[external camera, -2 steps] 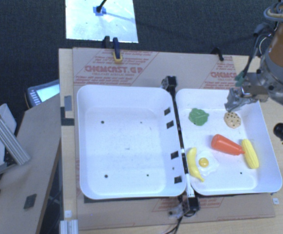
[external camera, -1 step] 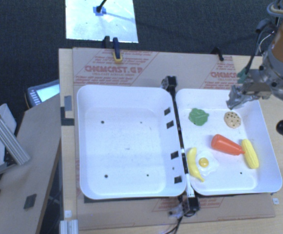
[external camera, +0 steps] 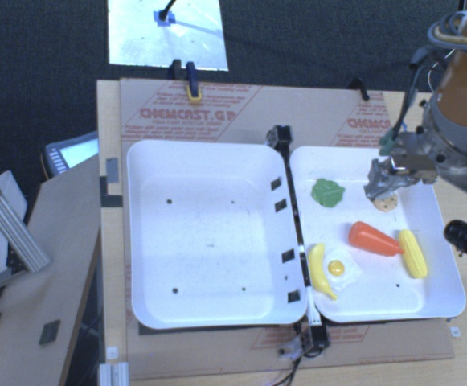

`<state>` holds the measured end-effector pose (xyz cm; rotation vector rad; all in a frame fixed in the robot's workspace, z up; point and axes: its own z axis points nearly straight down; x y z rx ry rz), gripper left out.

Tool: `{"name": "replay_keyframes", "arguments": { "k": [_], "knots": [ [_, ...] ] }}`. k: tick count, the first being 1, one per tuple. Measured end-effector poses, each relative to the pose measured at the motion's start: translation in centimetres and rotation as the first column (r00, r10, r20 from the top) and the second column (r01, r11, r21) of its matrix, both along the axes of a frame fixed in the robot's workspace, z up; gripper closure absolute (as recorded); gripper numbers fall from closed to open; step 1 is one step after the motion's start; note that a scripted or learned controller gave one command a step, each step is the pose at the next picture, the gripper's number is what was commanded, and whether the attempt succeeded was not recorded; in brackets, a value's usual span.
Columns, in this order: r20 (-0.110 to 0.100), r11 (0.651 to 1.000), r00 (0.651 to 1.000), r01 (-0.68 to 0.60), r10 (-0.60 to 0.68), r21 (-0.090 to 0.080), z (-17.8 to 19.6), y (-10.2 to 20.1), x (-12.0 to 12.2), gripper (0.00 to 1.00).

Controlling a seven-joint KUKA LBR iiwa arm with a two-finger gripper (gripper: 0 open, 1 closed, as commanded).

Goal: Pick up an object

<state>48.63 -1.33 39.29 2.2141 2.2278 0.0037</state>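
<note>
Bench (external camera: pixel 241 103), right bin (external camera: pixel 434 296) with carrot (external camera: pixel 373 238), corn (external camera: pixel 412 252), banana (external camera: pixel 319 269)

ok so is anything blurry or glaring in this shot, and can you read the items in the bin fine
Camera view: soft overall; the metal plate at the top glares; the gripper casts little shadow; the carrot, corn and banana read clearly.

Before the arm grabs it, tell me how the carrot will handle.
The carrot looks like smooth, glossy plastic, so it may slip between fingers. Its tapered, rounded body lies on its side in the right bin; a push would probably roll or pivot it toward the corn. Likely stiff and light.
</note>
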Motion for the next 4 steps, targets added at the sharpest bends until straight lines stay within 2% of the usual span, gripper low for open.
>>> {"name": "replay_keyframes", "arguments": {
  "k": [3, 4],
  "knots": [
    [0.012, 1.000, 1.000, -0.013, 0.013, -0.002, 3.3, -0.2, 0.3, 1.00],
    [-0.003, 1.000, 1.000, 0.008, -0.008, -0.002, -1.5, -2.2, 0.0, 1.00]
  ]
}}
